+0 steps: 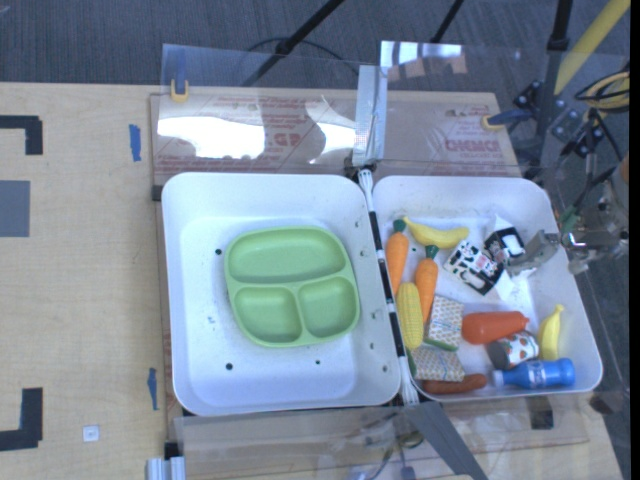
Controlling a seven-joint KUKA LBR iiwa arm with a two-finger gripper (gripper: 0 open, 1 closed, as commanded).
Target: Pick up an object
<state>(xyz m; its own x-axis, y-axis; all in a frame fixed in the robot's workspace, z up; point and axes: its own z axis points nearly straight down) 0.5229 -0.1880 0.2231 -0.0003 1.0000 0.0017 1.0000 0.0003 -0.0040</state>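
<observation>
right bin (575,268) holds all the pickable clutter; left bin (190,268) carries just the green divided tray (292,284), sitting centred like a drop target. arm isn't over either bin. what looks like the gripper (585,238) sits at the right bin's far-right rim among cables; too cluttered there, so i can't tell the jaw state or whether it has anything.

the items lie loose and overlapping, as if dumped. along the right bin's left wall: two carrots (398,253) side by side, and a yellow corn cob (410,313) just nearer. a banana (436,234) lies at the far end, touching the carrot tops. a black-and-white cow-print piece (470,264) sits mid-bin on white paper. near side: a red-orange pepper-like toy (492,326), a cracker-like square (444,320), a small yellow piece (551,330), and a blue bottle (536,374) on its side against the near wall.

task names no specific object. best candidate, in my judgement: the blue bottle. it's cylindrical, bright and partly clear of neighbours, though the wall limits approach.
</observation>
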